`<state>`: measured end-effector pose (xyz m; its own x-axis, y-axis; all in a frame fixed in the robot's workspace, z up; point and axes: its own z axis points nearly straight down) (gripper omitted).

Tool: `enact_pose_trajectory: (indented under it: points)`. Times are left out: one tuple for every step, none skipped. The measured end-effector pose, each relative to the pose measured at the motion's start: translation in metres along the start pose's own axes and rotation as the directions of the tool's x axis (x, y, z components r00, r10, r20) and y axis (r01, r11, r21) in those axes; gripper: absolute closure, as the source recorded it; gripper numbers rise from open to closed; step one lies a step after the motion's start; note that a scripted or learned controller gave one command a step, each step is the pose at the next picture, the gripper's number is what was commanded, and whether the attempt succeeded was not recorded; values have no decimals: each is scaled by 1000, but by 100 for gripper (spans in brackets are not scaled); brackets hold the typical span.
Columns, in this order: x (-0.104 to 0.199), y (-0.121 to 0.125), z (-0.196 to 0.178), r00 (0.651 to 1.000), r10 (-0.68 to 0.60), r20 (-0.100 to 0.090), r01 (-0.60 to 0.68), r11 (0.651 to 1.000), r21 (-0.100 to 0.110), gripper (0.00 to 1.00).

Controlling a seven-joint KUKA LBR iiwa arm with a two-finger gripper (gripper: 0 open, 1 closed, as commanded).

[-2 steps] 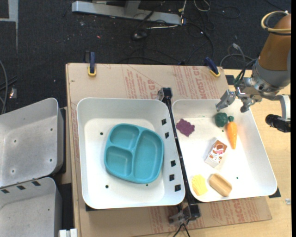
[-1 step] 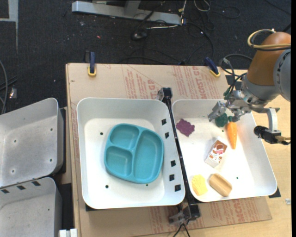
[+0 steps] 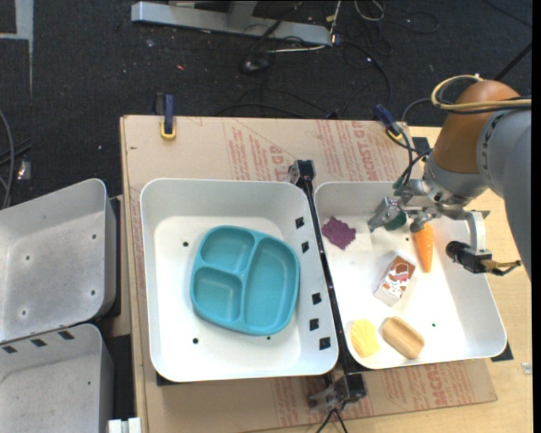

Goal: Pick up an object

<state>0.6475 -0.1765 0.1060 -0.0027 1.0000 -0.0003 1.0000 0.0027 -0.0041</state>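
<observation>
1. Right, from my seat the biggest thing I see is the dark speckled floor [image 3: 68, 93], with loose cables [image 3: 279, 55] and a grey metal bar [image 3: 228, 24] at the top.
2. On it stands the bench, topped by a brown board [image 3: 245, 148] with red printing; a yellow-tipped clamp [image 3: 168, 118] grips its far edge.
3. Off to the side I count two grey metal trays [image 3: 51, 254], one above the other.
4. I count two white bins. The left bin [image 3: 169, 203] holds one teal plate [image 3: 246, 280] with three compartments, lying flat in the middle.
5. The right bin [image 3: 473, 313] holds five small things, all well apart from the plate.
6. The arm [image 3: 490, 135], grey with its orange band, reaches over the right bin's far corner.
7. The gripper [image 3: 396, 213] hangs above the bin's far part; I cannot tell whether its jaws are apart or together, and I see nothing between them.
8. One orange carrot [image 3: 423, 246], tapered, lies just beside the gripper.
9. One small white carton [image 3: 396, 281] with a red and brown picture sits mid-bin, tilted.
10. One tan bread roll [image 3: 402, 337] lies near the front edge.
11. One yellow ridged piece [image 3: 364, 337], like corn, lies just beside the roll.
12. One purple lump [image 3: 339, 232] rests near the divider between the bins.
</observation>
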Motion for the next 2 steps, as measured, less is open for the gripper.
enact_pose_trajectory:
  points:
    - [0,1,-14,1000,-1,1,1,1000,-1,100]
    - [-4,-1,-78,1000,3,2,-3,1000,-12,100]
